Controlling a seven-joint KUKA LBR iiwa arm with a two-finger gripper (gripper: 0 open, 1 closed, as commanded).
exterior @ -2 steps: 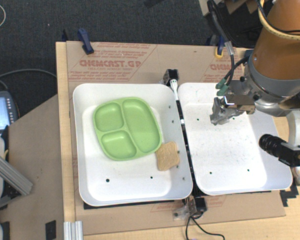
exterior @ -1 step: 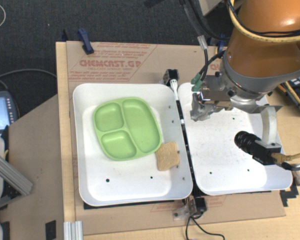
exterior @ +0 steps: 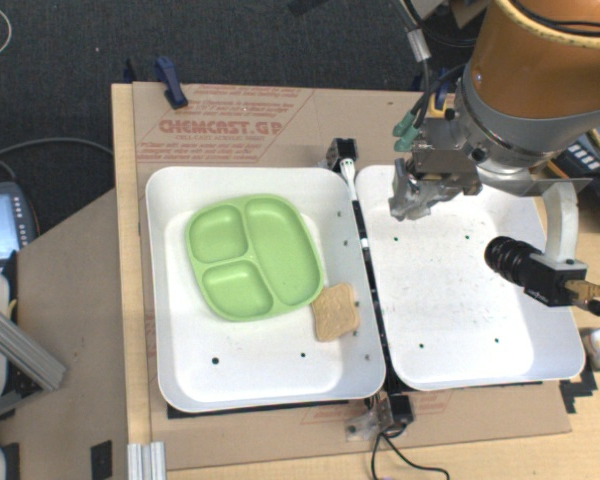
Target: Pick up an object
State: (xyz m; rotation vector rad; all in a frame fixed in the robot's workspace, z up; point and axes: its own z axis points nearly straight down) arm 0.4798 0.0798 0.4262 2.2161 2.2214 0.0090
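Note:
A light green divided plate (exterior: 253, 257) lies in the left bin (exterior: 175, 340), tilted across its middle. A tan, toast-like flat piece (exterior: 335, 312) rests against the plate's lower right corner. My gripper (exterior: 410, 206) hangs over the upper left part of the right bin (exterior: 460, 366), well to the right of the plate and the tan piece. Nothing shows between its fingers.
The two white bins sit side by side on a cardboard sheet (exterior: 220, 118), with black clips (exterior: 342, 153) at the seam between them. A blue clamp (exterior: 170, 81) grips the cardboard's top left edge. The arm's grey and orange wrist (exterior: 540, 58) looms over the right bin's top.

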